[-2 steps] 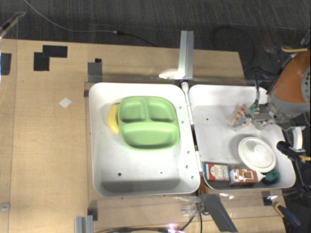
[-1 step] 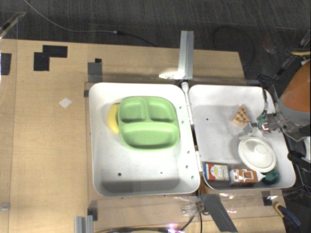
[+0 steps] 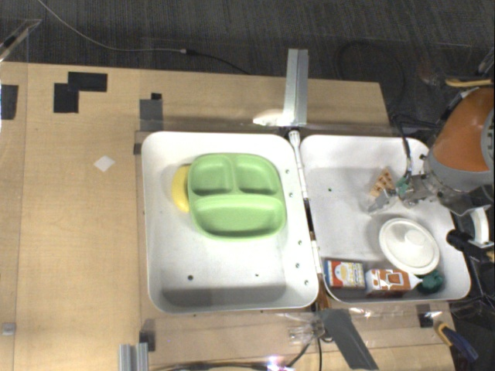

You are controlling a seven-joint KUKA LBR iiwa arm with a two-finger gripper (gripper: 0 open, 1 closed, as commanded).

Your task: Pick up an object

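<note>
The gripper (image 3: 384,192) is reaching in from the right edge of the frame, hovering over the upper part of the right bin (image 3: 340,168); whether it is open or closed cannot be told. Below it a white bowl (image 3: 408,245) is sitting, and a milk carton (image 3: 375,277) is lying along the bin's lower wall. In the left bin (image 3: 166,284), a green divided plate (image 3: 234,194) is covering a yellow object (image 3: 180,188).

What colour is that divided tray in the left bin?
Light green. The divided tray shows best in the camera view, with something yellow peeking out beside it.
</note>
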